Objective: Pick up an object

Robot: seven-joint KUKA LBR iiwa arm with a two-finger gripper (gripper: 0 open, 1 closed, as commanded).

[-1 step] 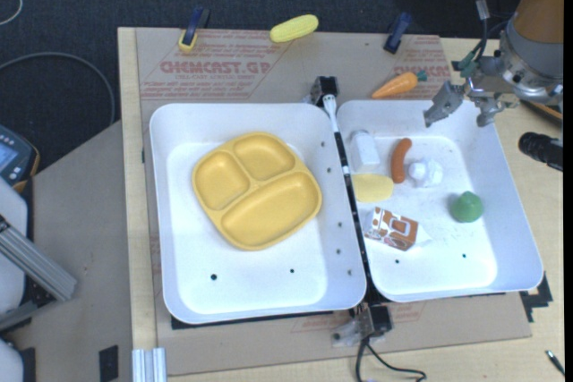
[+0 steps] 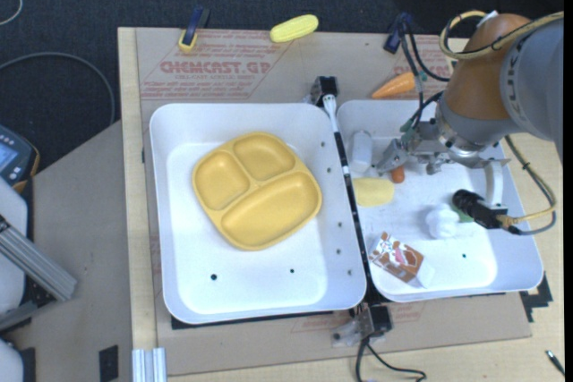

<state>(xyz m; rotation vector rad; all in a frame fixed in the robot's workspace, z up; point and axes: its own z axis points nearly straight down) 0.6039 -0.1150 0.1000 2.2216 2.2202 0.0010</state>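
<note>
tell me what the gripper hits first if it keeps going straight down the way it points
Probably the right bin's floor near the small orange piece; the gripper points down there, though depth is hard to judge.

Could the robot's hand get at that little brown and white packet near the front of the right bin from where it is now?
Probably yes. The brown and white packet lies flat on the floor of the right bin, apart from the other things, with nothing on top of it. The hand hangs over the back of that bin, so the way looks free.
</note>
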